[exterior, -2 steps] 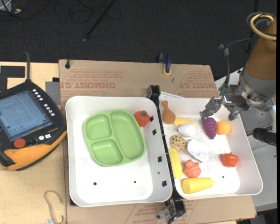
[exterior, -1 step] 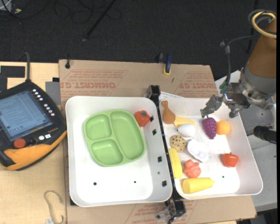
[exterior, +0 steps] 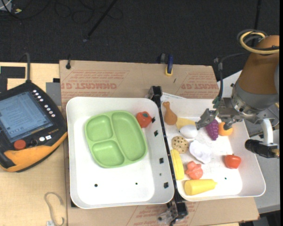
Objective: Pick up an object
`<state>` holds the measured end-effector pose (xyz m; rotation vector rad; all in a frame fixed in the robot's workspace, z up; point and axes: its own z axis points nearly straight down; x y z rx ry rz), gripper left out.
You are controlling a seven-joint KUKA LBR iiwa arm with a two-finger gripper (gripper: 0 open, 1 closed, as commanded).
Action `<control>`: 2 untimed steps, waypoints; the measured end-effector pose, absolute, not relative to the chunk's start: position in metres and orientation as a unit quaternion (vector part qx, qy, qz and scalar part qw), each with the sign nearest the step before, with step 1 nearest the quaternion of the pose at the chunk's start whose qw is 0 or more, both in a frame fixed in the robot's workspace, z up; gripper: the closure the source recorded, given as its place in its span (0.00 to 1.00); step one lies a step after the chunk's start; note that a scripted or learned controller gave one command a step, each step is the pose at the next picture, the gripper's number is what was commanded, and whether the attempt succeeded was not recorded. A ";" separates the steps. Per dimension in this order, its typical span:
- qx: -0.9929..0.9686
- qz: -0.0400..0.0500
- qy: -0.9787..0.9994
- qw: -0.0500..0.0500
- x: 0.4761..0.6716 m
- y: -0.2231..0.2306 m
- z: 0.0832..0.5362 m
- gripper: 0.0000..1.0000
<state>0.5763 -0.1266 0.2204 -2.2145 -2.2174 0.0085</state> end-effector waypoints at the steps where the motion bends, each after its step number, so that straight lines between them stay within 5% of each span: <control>1: -0.707 0.002 -0.708 0.004 0.574 -0.128 0.156 0.00; 2: -0.707 0.001 -0.707 0.003 0.572 -0.121 0.094 0.00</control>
